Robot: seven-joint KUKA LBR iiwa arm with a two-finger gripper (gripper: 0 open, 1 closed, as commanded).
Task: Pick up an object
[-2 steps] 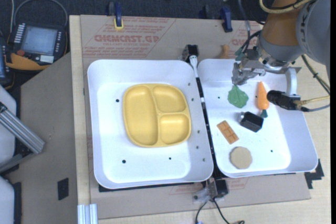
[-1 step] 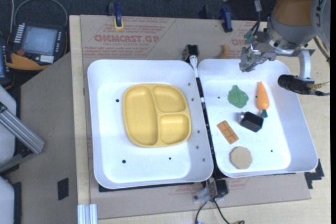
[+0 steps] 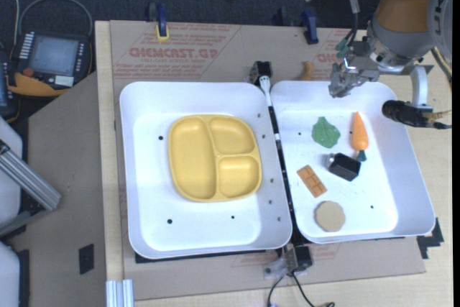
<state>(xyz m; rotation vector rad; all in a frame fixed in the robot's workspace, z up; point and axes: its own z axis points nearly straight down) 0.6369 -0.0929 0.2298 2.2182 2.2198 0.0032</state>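
Note:
The right bin [image 3: 402, 205] holds a green leafy piece [image 3: 325, 131], an orange carrot [image 3: 359, 131], a small black block [image 3: 344, 167], a brown waffle-like bar [image 3: 312, 180] and a tan round cookie [image 3: 330, 216]. My gripper [image 3: 343, 85] hangs over the bin's far edge, above and behind the green piece and the carrot. Nothing shows between its fingers. It stands apart from all the objects.
The left bin [image 3: 144, 205] carries a yellow divided plate [image 3: 214, 156]. A black clip [image 3: 261, 72] sits at the joint between the bins. Blue clamps [image 3: 162, 21] hold the cardboard base at the back. A black cable connector [image 3: 406, 112] juts in at the right.

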